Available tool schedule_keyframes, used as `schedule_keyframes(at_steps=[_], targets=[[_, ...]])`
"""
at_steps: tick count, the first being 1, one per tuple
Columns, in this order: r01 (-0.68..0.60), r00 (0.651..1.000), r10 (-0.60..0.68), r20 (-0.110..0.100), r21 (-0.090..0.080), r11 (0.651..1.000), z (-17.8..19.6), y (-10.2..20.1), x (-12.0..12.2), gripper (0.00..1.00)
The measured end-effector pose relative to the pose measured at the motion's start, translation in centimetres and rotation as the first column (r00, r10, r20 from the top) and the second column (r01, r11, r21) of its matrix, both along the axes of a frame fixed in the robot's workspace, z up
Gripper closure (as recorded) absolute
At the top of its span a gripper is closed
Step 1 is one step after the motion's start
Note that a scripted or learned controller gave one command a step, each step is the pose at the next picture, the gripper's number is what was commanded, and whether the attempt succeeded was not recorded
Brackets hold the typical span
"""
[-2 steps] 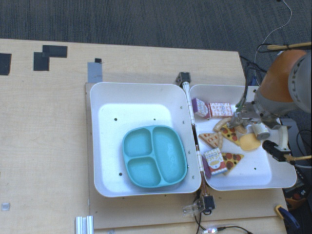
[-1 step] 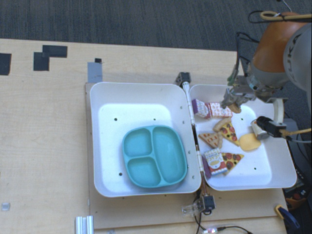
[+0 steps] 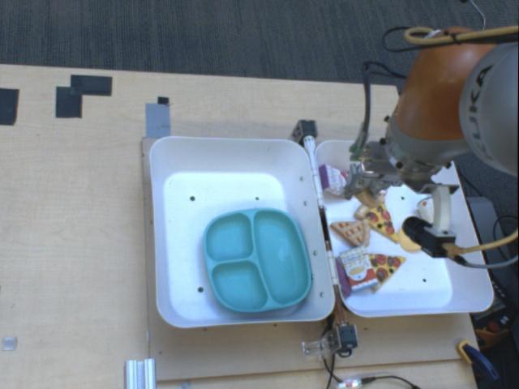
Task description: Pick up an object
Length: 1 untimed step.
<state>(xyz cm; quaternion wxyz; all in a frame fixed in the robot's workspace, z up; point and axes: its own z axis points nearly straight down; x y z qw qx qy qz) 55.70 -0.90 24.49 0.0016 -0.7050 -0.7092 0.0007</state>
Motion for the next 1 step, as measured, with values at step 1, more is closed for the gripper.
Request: schedule_keyframes(at_steps=[1], targets=[[0.0,1.0,0.0,-0.002,-0.001,1.0,-0.83,4.07,-3.51,1.0]])
